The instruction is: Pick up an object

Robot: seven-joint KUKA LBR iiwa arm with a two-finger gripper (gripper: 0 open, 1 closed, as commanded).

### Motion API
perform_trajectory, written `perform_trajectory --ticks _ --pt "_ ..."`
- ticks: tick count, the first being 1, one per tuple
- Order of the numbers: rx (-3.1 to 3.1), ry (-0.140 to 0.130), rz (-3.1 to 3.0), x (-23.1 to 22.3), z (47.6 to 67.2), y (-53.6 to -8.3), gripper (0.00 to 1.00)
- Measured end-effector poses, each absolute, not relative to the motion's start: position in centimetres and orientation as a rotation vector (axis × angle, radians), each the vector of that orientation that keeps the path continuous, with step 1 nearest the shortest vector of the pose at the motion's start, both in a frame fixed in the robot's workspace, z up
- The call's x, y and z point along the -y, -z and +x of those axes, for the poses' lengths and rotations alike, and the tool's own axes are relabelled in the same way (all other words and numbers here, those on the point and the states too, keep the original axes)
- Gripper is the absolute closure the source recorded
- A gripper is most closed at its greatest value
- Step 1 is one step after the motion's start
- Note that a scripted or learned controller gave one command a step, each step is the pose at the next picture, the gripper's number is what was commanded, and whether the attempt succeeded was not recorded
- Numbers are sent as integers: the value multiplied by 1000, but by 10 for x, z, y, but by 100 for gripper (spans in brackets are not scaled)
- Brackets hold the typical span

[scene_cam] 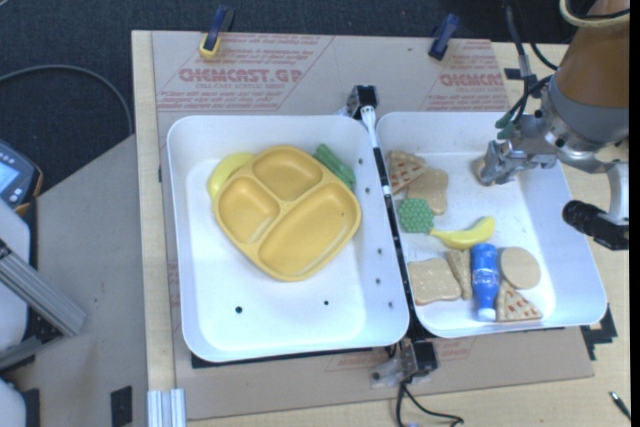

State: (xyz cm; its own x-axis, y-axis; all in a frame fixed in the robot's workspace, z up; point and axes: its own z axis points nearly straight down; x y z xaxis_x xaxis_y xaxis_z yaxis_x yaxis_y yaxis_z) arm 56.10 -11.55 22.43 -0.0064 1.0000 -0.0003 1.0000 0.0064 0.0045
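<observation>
Dark carpet surrounds a bench topped with a brown protective sheet (pixel 330 65) printed in red lettering, held down at the far edge by a yellow clamp (pixel 213 35) and a blue clamp (pixel 443 37). Two shallow white bins sit side by side on it, joined along the middle by black clips.

Looking down from the single camera, the left bin (pixel 210 300) holds a yellow divided tray (pixel 288 210) with three compartments, lying slightly askew. A yellow piece (pixel 222 173) peeks out from under its far-left edge, and a green item (pixel 336 165) sits just beside its far-right corner.

In the right bin (pixel 560 245) lie a pile of toy foods: a waffle-patterned wedge (pixel 402 169) touching a tan bread-shaped slice (pixel 428 187), a green broccoli-like piece (pixel 415 213) just below them, a yellow banana (pixel 465 234), a blue bottle (pixel 485 278) lying lengthwise, a toast slice (pixel 434 281) to its left, a round tan cookie (pixel 520 267) to its right, and a triangular wedge (pixel 518 305) near the front rim.

From the right, the grey arm with its orange band (pixel 596 55) reaches over the far part of the right bin. The gripper (pixel 497 167) hangs low above bare white floor near the bin's far side, well apart from the banana and bottle and near the bread slice without touching it. Its metal tip is small and blurred, so I cannot tell how far apart the fingers stand; nothing is visibly caught between them.
</observation>
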Motion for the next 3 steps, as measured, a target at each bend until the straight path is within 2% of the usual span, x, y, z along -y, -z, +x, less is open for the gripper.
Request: perform_trajectory --ticks 2,3 --pt "-2225 -6 2213 36 632 -213 100" --pt "-2221 -5 2216 26 633 -235 100"
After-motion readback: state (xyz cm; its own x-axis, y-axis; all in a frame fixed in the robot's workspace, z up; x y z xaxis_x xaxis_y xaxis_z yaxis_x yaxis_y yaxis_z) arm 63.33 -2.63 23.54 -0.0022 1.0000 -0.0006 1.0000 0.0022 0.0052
